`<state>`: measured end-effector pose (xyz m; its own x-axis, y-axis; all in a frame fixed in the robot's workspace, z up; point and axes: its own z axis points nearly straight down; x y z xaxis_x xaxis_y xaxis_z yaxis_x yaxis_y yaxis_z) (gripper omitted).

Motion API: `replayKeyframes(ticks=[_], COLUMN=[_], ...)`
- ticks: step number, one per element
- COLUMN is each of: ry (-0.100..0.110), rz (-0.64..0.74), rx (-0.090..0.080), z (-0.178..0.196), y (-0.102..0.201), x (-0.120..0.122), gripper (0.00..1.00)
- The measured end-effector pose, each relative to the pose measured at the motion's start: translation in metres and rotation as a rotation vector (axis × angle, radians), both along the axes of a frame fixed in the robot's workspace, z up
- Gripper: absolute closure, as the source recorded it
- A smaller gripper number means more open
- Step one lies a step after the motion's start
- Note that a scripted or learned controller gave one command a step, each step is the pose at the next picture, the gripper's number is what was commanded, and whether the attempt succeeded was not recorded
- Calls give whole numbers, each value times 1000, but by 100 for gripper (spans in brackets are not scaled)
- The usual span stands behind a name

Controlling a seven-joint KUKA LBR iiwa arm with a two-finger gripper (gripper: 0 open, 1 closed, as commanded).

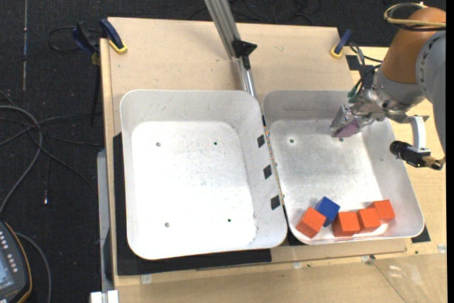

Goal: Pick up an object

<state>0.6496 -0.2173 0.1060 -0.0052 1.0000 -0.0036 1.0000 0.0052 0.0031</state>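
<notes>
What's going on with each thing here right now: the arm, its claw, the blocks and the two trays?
Arm: reaching in over the right bin's far part.
Gripper: low above the bin floor, far from the blocks.
Blue block: resting among the orange ones, untouched.
Orange blocks: four, clustered along the near edge.
Right bin: holds all the blocks.
Left bin: bare white floor, speckled.

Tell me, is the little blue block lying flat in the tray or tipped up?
Tipped. The blue block leans on an orange block near the right bin's front edge, one corner raised.
</notes>
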Motion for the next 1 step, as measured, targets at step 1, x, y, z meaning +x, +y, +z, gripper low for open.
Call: replayKeyframes(ticks=[1], ry=[-7], rz=[2], rx=[3], z=[167], y=[80], x=[29], gripper=[100])
